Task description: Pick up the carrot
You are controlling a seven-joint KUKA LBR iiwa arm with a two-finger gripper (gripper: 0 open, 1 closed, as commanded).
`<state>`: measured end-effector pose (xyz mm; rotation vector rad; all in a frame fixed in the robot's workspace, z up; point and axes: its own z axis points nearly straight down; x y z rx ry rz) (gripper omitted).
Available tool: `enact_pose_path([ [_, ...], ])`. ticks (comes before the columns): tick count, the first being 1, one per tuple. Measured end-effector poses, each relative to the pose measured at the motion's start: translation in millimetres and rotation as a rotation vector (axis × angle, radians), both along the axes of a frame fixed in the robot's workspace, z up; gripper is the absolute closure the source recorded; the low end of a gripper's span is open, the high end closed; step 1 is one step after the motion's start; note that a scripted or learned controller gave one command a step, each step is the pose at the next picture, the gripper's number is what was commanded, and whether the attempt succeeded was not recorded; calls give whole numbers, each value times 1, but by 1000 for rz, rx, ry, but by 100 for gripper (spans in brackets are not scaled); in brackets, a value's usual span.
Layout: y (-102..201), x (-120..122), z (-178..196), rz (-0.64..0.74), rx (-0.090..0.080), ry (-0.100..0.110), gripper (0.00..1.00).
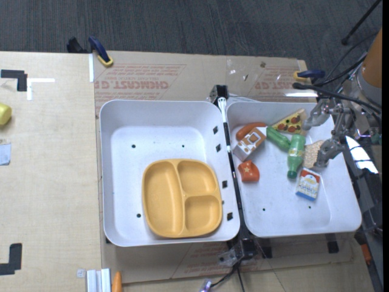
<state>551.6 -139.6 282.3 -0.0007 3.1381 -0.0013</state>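
The carrot (250,128), an orange-red piece partly covered by a small carton (250,143), lies in the right bin (340,221) near its upper left corner, close to the divider between the two bins. Its long axis runs roughly left to right, tilting slightly. The gripper (324,135) hangs over the right side of the same bin, fingers spread apart and holding nothing. The carrot therefore lies to the gripper's left in the camera view, well apart, with a pizza slice (289,123), a green vegetable (278,139) and a green bottle (295,155) between. In my judgement, the approach must cross that clutter leftward, closing across the carrot's short axis.
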Motion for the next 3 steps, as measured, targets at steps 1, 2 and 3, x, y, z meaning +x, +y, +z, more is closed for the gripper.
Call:
enact_pose_path([
  [1,81,-17,-90,-17,1,0,0],
  [2,143,-53,-91,-112,1,2,0],
  [3,225,-70,-90,-133,2,1,0],
])
